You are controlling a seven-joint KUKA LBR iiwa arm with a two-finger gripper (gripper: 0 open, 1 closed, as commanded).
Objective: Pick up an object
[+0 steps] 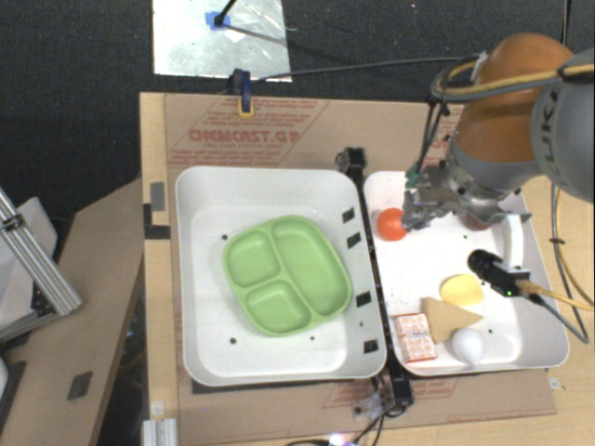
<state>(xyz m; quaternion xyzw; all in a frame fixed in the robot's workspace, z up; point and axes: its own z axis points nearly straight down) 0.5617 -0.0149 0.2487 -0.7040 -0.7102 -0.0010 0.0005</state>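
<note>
Bins (279, 189): smooth white plastic, slight sheen. Tray (286, 274): matt green plastic. Bench (186, 142): printed brown cardboard. Sheet (220, 26): shiny, crinkled foil-like. Ball (390, 223): glossy orange.

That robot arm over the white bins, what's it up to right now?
The arm's gripper is down in the right bin, right beside an orange ball; no grasp is visible. Nearer the front lie a yellow piece, a tan wedge, a white ball and a small red packet. The left bin holds a green divided tray.
</note>
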